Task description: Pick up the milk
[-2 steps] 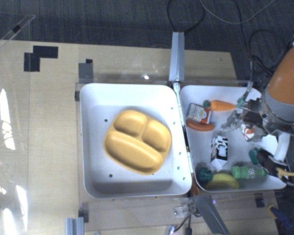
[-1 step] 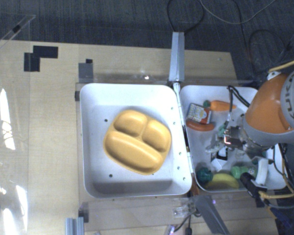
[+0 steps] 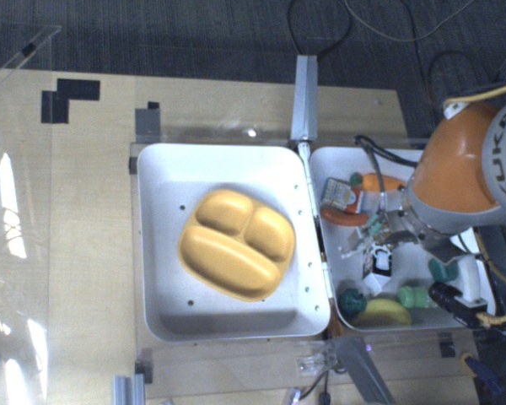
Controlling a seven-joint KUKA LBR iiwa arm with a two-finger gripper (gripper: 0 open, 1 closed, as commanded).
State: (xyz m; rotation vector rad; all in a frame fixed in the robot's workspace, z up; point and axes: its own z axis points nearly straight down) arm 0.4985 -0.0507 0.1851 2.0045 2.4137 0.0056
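The gripper point(image 3: 378, 241) is positioned low inside the right bin point(image 3: 347, 317), among the clutter; its open or closed state cannot be determined. A small black-and-white carton, possibly the milk point(image 3: 379, 263), lies directly beneath it. A banana point(image 3: 382, 311) lies nearby. The left bin point(image 3: 156, 310) contains a large yellow bread-shaped object point(image 3: 236, 241).

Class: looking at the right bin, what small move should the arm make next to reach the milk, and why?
Probably shift the gripper toward the far left corner of the right bin, over the small carton, which looks like the milk. The gripper hangs over mid-bin clutter, and the carton lies off to its side, not under it.
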